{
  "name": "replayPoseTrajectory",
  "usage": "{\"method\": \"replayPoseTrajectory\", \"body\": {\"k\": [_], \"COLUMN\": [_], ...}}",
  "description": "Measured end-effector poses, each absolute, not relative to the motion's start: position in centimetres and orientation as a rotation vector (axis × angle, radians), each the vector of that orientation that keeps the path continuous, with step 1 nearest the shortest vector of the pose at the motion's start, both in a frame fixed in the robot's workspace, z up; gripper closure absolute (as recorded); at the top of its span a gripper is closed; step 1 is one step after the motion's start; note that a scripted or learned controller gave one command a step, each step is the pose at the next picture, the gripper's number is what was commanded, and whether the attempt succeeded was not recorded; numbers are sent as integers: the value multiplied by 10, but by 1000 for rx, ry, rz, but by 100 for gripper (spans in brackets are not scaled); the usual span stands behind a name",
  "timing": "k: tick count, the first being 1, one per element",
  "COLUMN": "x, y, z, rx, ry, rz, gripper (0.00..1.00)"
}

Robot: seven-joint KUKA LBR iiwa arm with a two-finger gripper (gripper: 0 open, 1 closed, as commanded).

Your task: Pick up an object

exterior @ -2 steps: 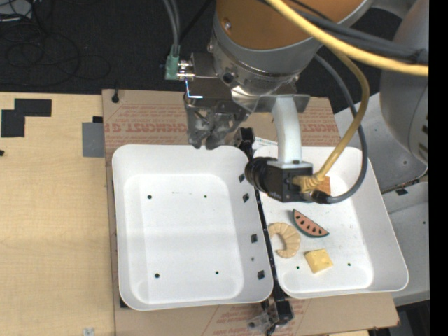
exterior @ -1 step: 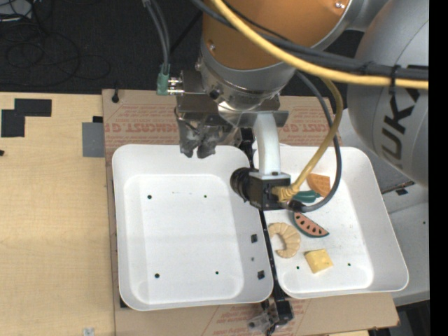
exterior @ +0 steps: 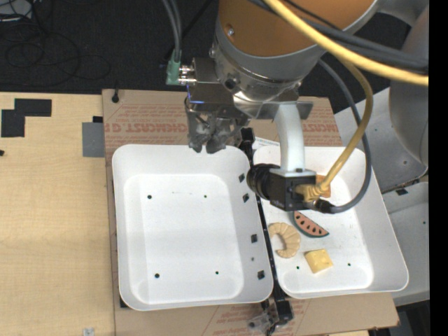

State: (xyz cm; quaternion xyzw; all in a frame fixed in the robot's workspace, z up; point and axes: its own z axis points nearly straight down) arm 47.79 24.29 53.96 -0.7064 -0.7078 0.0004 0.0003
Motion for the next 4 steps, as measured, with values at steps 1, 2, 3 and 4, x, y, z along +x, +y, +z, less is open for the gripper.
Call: {"method": "replayPoseTrajectory", "body": {"k": [1,2,3,4], "x": [476,483,475,476], "y": [244,243,138,106], "z": [537,382,387,377], "rx": [-2216,-2219,-2229,-2222], "ry": [-2224,-2218,-2212,-2218], "rz": [8,22,10,8], "gripper": [100,100,100,100]}}
